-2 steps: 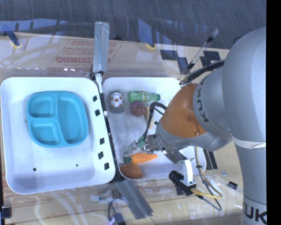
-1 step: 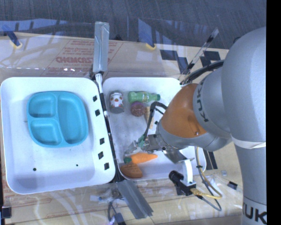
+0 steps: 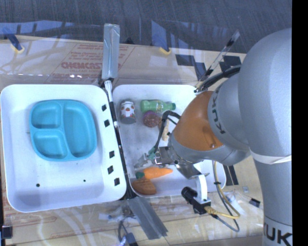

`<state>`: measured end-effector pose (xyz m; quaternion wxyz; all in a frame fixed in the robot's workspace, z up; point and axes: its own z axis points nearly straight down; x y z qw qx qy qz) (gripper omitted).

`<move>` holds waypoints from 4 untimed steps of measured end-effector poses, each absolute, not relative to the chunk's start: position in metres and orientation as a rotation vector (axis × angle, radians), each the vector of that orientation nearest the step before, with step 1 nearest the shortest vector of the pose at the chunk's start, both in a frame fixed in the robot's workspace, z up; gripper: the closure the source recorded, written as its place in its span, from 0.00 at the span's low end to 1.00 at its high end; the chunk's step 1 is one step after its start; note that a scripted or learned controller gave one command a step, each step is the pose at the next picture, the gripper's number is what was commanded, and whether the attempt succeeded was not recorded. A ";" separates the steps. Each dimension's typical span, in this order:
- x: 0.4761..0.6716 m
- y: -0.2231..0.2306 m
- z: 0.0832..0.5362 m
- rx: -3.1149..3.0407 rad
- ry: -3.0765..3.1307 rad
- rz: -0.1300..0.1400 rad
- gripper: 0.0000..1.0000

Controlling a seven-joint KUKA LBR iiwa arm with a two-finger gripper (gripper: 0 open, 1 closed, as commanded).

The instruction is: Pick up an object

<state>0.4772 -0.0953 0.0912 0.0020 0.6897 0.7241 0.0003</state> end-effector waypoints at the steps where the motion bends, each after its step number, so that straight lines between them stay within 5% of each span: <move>1: 0.477 -0.096 0.091 2.178 2.256 0.001 0.00; 4: 0.477 -0.107 0.091 2.083 2.346 0.000 0.00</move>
